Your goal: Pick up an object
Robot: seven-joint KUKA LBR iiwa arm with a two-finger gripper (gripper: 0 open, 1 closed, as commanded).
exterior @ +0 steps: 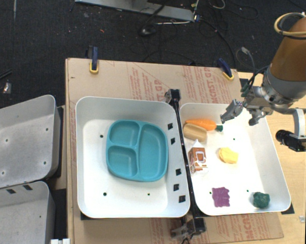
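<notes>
Arm [290, 59] angled over right bin's [275, 165] far edge, hand [243, 114] empty, fingers apart.

You see a brown board [134, 77] on a dark floor [40, 28]; two clamps [94, 59] [225, 68] grip its far edge; two white bins sit on it side by side, touching along their inner walls; the left bin [85, 156] holds a teal plate [137, 150] with three compartments, lying flat near the middle; the right bin [272, 164] lies just beside it; off the board to your left lie two white trays [21, 133] [17, 214]; beyond the board, a grey bar [133, 5] and loose cables [217, 31] lie on the floor.
</notes>
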